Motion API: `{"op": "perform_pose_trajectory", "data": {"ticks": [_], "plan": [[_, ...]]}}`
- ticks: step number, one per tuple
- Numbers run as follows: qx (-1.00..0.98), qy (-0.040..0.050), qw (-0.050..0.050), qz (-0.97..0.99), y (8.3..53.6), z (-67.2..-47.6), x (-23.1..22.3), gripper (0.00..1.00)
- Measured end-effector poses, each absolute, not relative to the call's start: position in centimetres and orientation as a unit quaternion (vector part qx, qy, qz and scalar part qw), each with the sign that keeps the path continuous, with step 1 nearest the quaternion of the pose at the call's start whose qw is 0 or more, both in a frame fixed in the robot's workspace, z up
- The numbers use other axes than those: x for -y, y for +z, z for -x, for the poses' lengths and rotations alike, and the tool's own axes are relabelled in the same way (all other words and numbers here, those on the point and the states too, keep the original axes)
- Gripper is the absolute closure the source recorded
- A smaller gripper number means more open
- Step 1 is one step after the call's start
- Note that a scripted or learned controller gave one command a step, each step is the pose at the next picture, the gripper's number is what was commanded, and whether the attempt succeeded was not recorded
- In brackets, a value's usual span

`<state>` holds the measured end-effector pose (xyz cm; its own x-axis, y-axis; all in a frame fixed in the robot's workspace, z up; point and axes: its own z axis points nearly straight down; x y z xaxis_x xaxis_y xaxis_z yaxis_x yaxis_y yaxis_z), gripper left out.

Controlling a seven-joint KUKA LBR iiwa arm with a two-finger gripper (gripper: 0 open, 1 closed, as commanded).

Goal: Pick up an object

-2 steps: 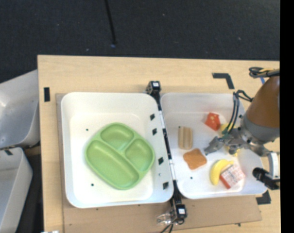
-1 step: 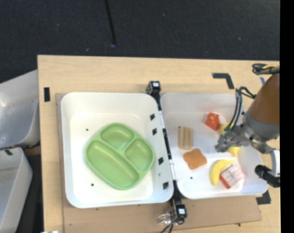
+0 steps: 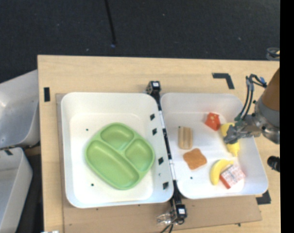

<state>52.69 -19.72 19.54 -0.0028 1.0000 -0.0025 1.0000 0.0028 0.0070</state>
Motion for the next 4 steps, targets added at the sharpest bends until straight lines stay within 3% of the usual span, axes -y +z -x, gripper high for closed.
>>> {"op": "perform_pose_trajectory", "data": {"ticks": [1, 2, 4], "plan": [[-0.708, 0.0014, 0.003, -0.706, 24.2, -53.5, 19.5, 1.00], [-0.709, 0.0009, 0.002, -0.705, 25.8, -53.6, 19.6, 1.00], [-0.710, 0.0009, -0.001, -0.704, 26.9, -54.2, 9.0, 1.00]]}}
